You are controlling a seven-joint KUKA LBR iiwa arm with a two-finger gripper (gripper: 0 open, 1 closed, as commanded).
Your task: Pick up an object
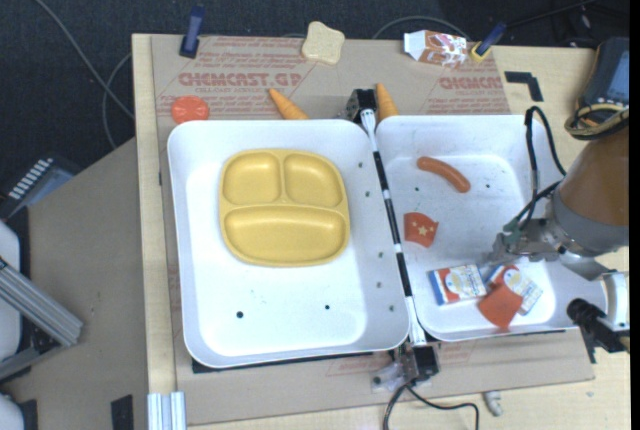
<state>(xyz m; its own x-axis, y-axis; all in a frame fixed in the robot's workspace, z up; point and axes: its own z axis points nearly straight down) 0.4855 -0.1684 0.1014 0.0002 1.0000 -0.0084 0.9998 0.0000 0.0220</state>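
A cardboard-topped bench (250, 73) over dark carpet carries my two white bins (300, 338). My pincer (508, 253) hangs low in the right bin; I cannot tell its state. The sausage (443, 172) lies near the far wall, long axis slanting left-far to right-near.

Sausage (443, 172) lying diag in right bin, red fry box (420, 229) mid, carton (459, 282) flat nr front, red packet (507, 299) beside it, touching
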